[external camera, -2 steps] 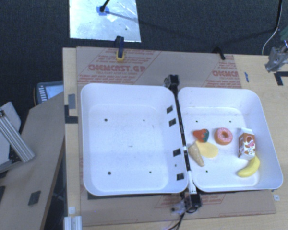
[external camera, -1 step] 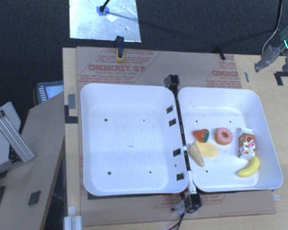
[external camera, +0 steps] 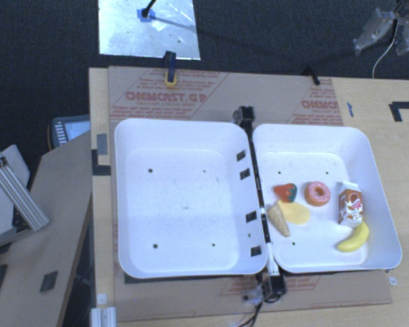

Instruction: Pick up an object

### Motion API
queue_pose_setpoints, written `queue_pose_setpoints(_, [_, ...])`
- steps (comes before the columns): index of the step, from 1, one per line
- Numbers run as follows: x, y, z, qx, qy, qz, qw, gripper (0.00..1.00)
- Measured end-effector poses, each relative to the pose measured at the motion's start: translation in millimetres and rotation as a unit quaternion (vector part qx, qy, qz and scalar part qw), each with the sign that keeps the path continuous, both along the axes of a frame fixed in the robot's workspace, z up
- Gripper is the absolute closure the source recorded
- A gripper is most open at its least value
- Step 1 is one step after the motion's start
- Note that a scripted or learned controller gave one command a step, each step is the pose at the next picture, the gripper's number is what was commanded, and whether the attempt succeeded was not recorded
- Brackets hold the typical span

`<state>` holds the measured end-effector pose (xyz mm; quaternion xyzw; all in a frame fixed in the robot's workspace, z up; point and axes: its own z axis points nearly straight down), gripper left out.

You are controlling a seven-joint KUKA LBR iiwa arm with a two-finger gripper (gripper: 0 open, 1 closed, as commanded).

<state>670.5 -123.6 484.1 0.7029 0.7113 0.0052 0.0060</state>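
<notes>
The right white bin (external camera: 368, 155) holds several small toy foods. A red strawberry (external camera: 285, 192) lies near its left wall, with a pink donut (external camera: 317, 193) beside it. Below them are a yellow disc (external camera: 296, 214) and a tan cone (external camera: 279, 221). A red and white carton (external camera: 350, 206) stands toward the right wall, and a yellow banana (external camera: 353, 238) lies just below it. My gripper (external camera: 378, 31) is at the top right corner, far behind the bins and well away from every object.
The left white bin (external camera: 184, 196) sits beside the right one, joined by a black clip strip (external camera: 253, 196). Both rest on a cardboard sheet (external camera: 211, 94). A shiny metal plate (external camera: 148, 18) lies at the back, and an aluminium rail (external camera: 13, 189) stands at the left.
</notes>
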Motion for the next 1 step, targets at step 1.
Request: queue_pose_setpoints(1, [-1.8,-4.8,-6.8,0.0001,0.006,-0.004,1.0000,0.00])
